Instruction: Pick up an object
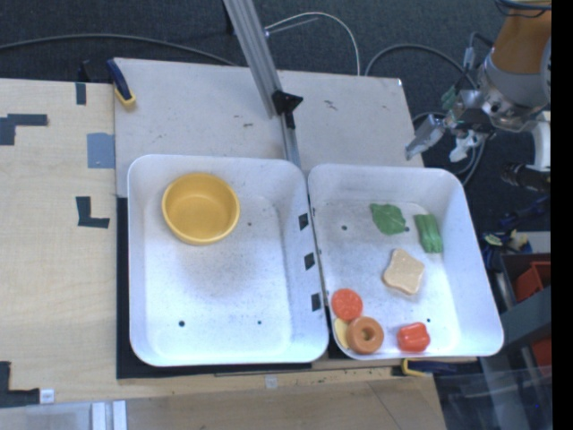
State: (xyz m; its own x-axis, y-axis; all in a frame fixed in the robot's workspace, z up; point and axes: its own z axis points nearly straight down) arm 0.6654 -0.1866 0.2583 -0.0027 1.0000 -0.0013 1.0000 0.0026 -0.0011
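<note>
The round yellow plastic bowl (200, 207) sits alone in the left white shallow bin (143, 267), well to the left of the divide between the two bins. It looks light, stiff and smooth, so its thin rim is probably the best place to pinch, one finger inside and one outside.

Just right of that divide, in the right white shallow bin (466, 240), lie small toy foods. Near the divide at the front are a red-orange disc like a tomato slice (347, 305) and a brown ring-shaped doughnut (366, 334) resting on a pale yellow piece. Further from the divide are a dark green leaf-shaped piece (388, 219), a tan bread-like slice (405, 271), a red pepper-like lump (414, 336) and a green ridged oblong (429, 233). All look light and rigid; the flat ones would be hard to grip from above, while the lump and the doughnut offer sides to squeeze.

The bin floors are smooth, white and speckled. The pale wooden surface (45, 240) spreads left of the bins.

The pincer (438, 133) hangs beyond the right bin's far corner, its fingers parted and holding nothing.
</note>
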